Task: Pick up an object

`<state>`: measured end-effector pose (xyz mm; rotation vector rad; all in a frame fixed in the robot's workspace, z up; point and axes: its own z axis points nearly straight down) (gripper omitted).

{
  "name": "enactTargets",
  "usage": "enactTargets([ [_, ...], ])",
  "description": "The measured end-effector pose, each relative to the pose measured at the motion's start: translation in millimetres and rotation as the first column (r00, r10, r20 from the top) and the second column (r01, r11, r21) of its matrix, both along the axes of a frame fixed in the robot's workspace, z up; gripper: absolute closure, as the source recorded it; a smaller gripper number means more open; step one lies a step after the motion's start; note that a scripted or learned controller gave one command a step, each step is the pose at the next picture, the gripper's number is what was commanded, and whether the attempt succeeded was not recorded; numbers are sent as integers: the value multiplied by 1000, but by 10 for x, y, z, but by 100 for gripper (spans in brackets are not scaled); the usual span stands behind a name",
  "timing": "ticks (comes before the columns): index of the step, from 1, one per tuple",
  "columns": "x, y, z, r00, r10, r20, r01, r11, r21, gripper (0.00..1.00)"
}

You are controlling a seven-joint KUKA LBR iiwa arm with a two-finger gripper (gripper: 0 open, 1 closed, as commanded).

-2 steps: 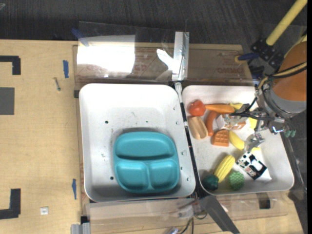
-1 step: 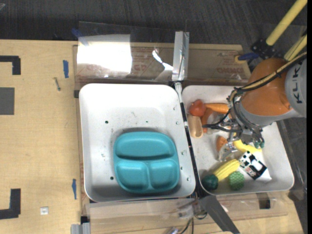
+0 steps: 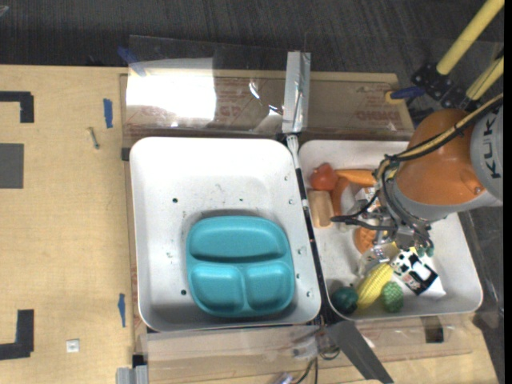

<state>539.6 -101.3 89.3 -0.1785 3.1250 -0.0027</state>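
The right bin (image 3: pixel 470 288) holds several toy foods. A red-orange round piece (image 3: pixel 322 176) and an orange carrot (image 3: pixel 357 178) lie at its back left. A tan block (image 3: pixel 321 209) rests by the left wall. A yellow corn cob (image 3: pixel 374 285), a dark green ball (image 3: pixel 346 298), a light green piece (image 3: pixel 393 296) and a black-and-white item (image 3: pixel 418 270) lie near the front. My gripper (image 3: pixel 382 242) hangs low over the bin's middle, right above an orange piece (image 3: pixel 366 238) and just behind the corn. The wrist hides its tips.
The left bin (image 3: pixel 160 206) holds a teal divided tray (image 3: pixel 240 264) toward its front. A ridge (image 3: pixel 304 214) separates the two bins. A clear plastic sheet (image 3: pixel 208 94) and cardboard stand behind them. Yellow poles (image 3: pixel 472 30) rise at the back right.
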Motion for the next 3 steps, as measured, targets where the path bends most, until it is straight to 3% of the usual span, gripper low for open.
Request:
enactTargets([
  [1, 37, 16, 127, 1000, 3, 11, -3, 1000, -1, 100],
  [2, 493, 425, 1189, 1000, 30, 4, -30, 1000, 2, 100],
  [3, 971, 580, 1679, 996, 90, 1, -90, 996, 1, 100],
])
